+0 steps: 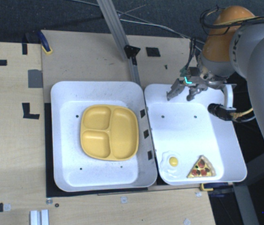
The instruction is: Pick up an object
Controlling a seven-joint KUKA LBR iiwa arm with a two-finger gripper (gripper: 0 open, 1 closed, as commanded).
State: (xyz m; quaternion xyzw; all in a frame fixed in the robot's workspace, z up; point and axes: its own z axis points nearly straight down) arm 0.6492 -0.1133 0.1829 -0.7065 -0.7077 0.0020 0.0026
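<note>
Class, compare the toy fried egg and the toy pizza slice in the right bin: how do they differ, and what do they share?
The egg is a white blob with a round yellow yolk; the pizza slice is a tan triangle with red toppings. The egg lies left of the slice, nearer the divider between the bins. The egg's outline is rounded and irregular; the slice's is straight-edged and pointed. Both lie flat along the near edge of the right bin, far from the end effector.

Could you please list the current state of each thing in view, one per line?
Claw: open, holding nothing, over the far edge of the right bin.
Yellow divided plate: lying flat, right side up, in the left bin.
Toy fried egg: lying flat at the near edge of the right bin.
Toy pizza slice: lying flat beside the egg, apart from it.
</note>
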